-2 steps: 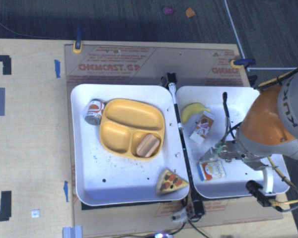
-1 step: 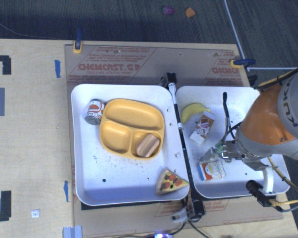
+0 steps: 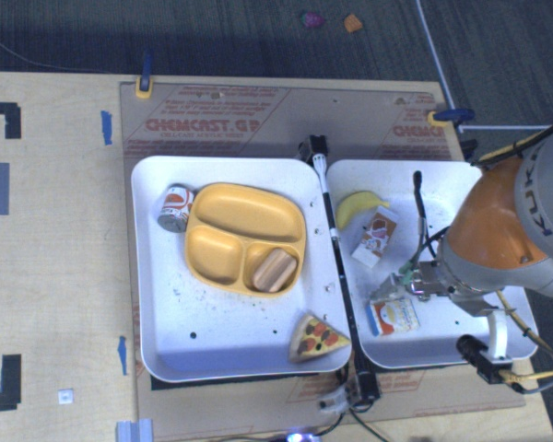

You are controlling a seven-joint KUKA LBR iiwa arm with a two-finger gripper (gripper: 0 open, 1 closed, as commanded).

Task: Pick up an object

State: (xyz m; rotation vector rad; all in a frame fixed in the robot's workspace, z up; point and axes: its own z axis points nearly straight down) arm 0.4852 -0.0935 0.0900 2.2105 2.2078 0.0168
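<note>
Over the right bin, near its front edge, gripper hovers beside a card; finger state cannot be told. Left bin holds a yellow tray, can, and pizza slice at front-right corner.

Two smooth, slightly glossy white plastic bins sit on a matt pale wood desk over printed brown cardboard, the left holding a glossy yellow plastic tray and a shiny metal can, the right printed paper packets.
</note>
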